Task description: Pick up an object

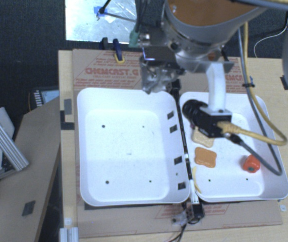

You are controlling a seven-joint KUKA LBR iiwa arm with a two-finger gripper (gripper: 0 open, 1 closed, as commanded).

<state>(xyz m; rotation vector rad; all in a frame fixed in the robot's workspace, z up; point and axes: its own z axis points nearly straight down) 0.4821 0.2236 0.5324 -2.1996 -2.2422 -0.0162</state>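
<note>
Two shallow white bins side by side on a bench. The left bin (123, 150) fills the centre of the frame; the right bin (265, 185) lies at right. The arm (209, 14) enters from the upper right, its gripper (156, 82) over the left bin's far rim; whether it is released or clenched cannot be told. An orange biscuit-like piece (205, 158), a paler piece (203, 137) and an orange-red object (250, 164), possibly a small toy, rest in the right bin

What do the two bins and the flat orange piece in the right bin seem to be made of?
Bins: likely thin moulded plastic, smooth matte white, judging by rounded rims and small holes in the floor. Flat orange piece: looks like soft foam or sponge, dull surface with rounded corners; uncertain.
</note>
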